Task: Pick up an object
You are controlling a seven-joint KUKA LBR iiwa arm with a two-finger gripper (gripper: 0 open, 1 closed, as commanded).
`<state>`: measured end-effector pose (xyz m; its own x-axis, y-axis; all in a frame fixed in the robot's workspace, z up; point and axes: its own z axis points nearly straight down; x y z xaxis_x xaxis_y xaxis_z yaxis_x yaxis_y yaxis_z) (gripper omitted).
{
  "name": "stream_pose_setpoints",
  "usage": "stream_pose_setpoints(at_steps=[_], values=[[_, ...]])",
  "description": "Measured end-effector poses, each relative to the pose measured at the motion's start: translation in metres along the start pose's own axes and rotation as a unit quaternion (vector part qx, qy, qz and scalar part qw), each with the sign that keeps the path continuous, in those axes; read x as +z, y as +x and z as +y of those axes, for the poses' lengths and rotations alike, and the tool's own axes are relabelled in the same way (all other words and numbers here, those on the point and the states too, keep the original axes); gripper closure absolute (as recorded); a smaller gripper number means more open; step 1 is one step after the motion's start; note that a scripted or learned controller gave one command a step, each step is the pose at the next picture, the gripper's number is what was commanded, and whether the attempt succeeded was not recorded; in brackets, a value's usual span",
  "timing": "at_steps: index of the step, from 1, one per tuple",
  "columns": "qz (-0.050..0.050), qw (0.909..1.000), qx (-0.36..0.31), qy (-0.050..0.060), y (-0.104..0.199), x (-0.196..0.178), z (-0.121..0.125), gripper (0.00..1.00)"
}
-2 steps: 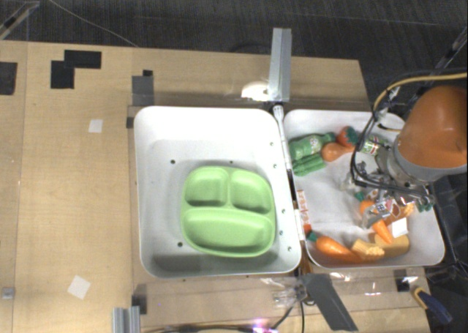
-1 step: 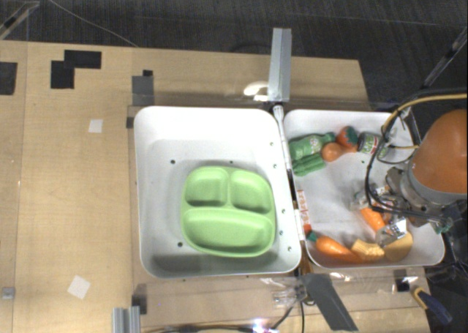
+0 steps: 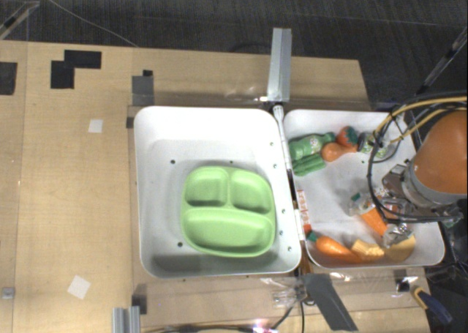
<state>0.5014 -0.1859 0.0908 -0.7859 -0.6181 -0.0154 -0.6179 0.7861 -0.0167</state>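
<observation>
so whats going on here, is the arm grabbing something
The KUKA arm reaches into the right bin, its gripper low among toy foods near an orange piece and a carrot. Nothing is visibly held. A green bottle lies at the bin's far end. The left bin holds a green divided plate.

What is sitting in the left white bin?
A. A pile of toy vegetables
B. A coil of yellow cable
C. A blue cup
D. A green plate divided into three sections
D. The left bin holds a green divided plate with two small compartments above one large one, while the toy foods, such as the carrot, lie in the right bin.
</observation>
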Motion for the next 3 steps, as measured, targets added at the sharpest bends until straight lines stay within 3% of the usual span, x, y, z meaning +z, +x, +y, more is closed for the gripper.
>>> stream_pose_setpoints(at_steps=[1,2,3], values=[[0.001,0.9977,-0.068,0.001,-0.016,-0.001,0.024,0.0],[-0.001,0.9811,-0.193,0.0,-0.016,-0.001,0.021,0.0],[-0.006,0.9812,-0.193,0.004,-0.021,-0.014,0.019,1.0]])
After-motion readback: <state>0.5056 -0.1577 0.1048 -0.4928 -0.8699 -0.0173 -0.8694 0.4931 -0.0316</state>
